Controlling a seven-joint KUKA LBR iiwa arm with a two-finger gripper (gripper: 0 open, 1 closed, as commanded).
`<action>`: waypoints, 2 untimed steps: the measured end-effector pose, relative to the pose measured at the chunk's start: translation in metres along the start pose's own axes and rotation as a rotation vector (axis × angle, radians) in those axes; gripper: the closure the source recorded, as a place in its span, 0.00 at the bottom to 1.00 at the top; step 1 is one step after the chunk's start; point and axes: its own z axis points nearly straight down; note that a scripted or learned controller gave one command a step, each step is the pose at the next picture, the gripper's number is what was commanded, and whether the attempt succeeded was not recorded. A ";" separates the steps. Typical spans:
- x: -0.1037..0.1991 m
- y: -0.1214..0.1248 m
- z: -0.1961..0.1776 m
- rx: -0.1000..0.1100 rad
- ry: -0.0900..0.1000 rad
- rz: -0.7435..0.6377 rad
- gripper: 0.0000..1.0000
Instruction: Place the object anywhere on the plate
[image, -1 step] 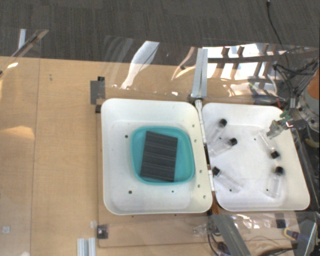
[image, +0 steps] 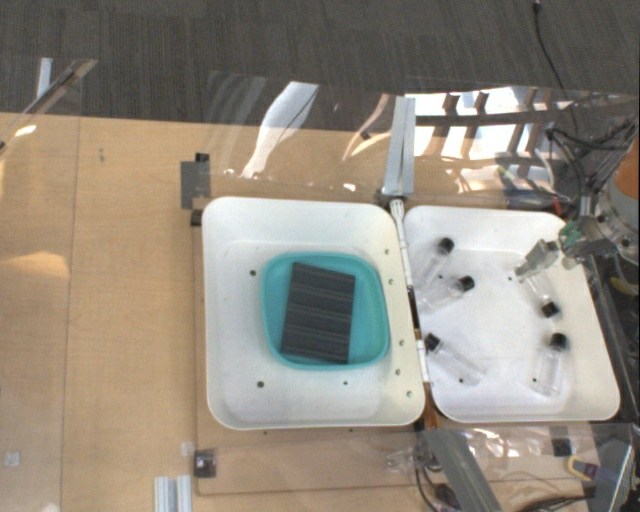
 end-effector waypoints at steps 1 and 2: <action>0.042 -0.017 -0.112 -0.002 -0.002 0.352 0.00; 0.107 -0.067 -0.141 0.001 0.000 0.562 0.00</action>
